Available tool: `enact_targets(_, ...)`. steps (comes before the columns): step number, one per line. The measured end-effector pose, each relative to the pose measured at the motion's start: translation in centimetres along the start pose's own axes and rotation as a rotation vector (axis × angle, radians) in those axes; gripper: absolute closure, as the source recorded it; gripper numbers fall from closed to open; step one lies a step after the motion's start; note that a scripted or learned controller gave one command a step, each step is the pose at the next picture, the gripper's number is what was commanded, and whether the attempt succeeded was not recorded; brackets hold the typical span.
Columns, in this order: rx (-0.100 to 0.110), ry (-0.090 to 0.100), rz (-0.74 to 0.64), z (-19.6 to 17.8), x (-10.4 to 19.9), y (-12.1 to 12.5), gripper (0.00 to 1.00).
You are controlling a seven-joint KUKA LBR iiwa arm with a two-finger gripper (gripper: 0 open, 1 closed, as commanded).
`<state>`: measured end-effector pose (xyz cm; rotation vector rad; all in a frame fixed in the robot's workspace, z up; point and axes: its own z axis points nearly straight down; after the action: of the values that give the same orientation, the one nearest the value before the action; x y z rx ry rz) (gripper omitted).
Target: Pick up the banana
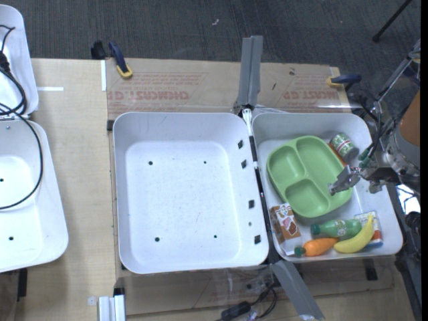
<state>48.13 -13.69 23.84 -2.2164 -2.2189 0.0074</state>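
banana (356, 238) unobstructed, jaws (341, 183) indistinct

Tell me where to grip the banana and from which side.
Grip the banana at mid-curve, coming from above. It lies flat by the bin's near wall, crowded by the green bottle, so a side approach looks blocked.

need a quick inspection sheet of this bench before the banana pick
surface: two white bins side by side on a bench.
job's things: banana in right bin's near right corner, beside green bottle.
clutter: green divided tray, can, carrot, small carton.
grippers: tool over the tray's right edge, nothing seen in it.
cables: black cable at far left.
surroundings: clamps on the cardboard.
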Motion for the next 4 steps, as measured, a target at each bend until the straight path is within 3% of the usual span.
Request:
enact_targets(1, -0.002, -0.003, -0.095, -14.2, 1.4, 2.1, 0.00)
enact_targets(2, 0.000, 0.001, -0.215, 7.3, 1.0, -0.3, 0.00)
enact_targets(3, -0.008, -0.002, -0.220, 14.7, -0.5, 8.4, 0.00)
enact_targets(4, 0.036, 0.019, -0.328, 14.9, -3.0, 14.3, 0.00)
